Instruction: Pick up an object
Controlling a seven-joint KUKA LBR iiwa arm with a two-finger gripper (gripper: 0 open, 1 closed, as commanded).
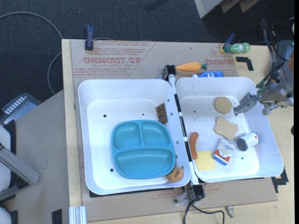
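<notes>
Claw (254,105): grey metal, over the right bin's far right rim; whether it is released or clenched, I cannot tell; nothing shows between its tips.
Arm (283,73): reaches in from the right edge, wrist bent low toward the bin, cables trailing above it.
Right bin (271,164): shallow white plastic, rounded corners.
Round biscuit (223,105): tan, flat disc, near the claw, apart from it.
Bread slice (226,128): pale brown toy toast, squarish, just below the biscuit.
Small cup (246,141): white cylinder lying on its side, dark open end, beside the bread.
Carton (224,153): little white box with red and blue print, text too small to read.
Cheese square (205,161): flat, yellow, touching the carton's left side.
Sausage (193,145): orange-red, slim, lying along the bin's left wall.
Left bin (88,125): same white plastic, touching the right bin.
Plate (142,148): blue, smooth, three compartments.
Chocolate piece (161,113): brown, ridged, near the dividing wall.
Pretzel (175,174): golden brown, at the plate's lower right edge.
Worktop (117,59): brown sheet printed "CHEMCAST GP" in red.
Carrot (189,67): orange toy, behind the bins.
Green bottle (237,47): lying at the worktop's far edge.
</notes>
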